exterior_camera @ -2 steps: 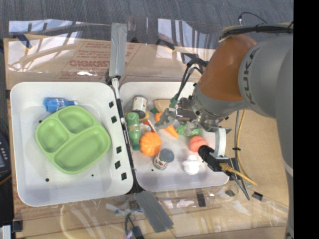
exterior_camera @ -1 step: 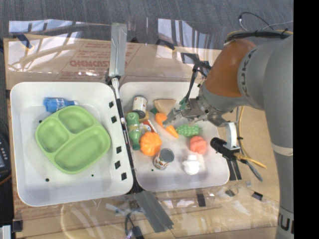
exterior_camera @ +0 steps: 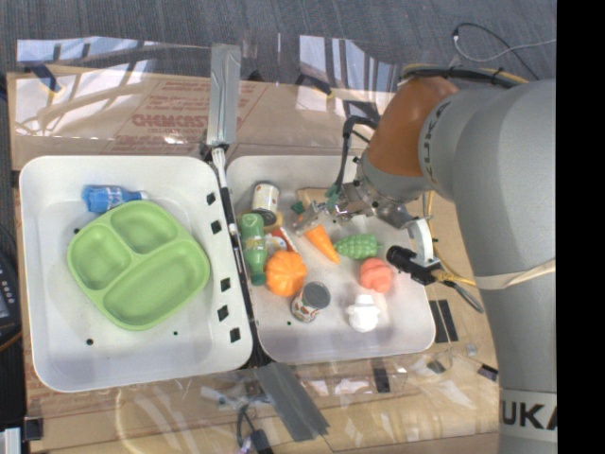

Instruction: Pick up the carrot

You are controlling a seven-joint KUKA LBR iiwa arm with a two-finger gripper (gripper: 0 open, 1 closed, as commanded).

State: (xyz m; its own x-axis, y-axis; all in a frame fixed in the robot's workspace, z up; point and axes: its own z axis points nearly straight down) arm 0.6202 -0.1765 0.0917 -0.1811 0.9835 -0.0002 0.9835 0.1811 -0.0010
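The carrot (exterior_camera: 322,243) is a small orange cone lying in the right bin (exterior_camera: 416,324), near its middle, with its tip pointing to the lower right. My gripper (exterior_camera: 312,218) hangs just above and to the upper left of the carrot's thick end, very close to it. The arm's grey and orange wrist (exterior_camera: 406,135) comes in from the upper right. Nothing shows the carrot lifted off the bin floor.
Around the carrot lie a green knobbly vegetable (exterior_camera: 357,247), a pink fruit (exterior_camera: 375,272), a white item (exterior_camera: 364,315), an orange fruit (exterior_camera: 285,272), two cans (exterior_camera: 265,199) (exterior_camera: 310,301) and a green bottle (exterior_camera: 252,244). The left bin (exterior_camera: 47,348) holds a green divided plate (exterior_camera: 139,263) and a blue item (exterior_camera: 109,197).
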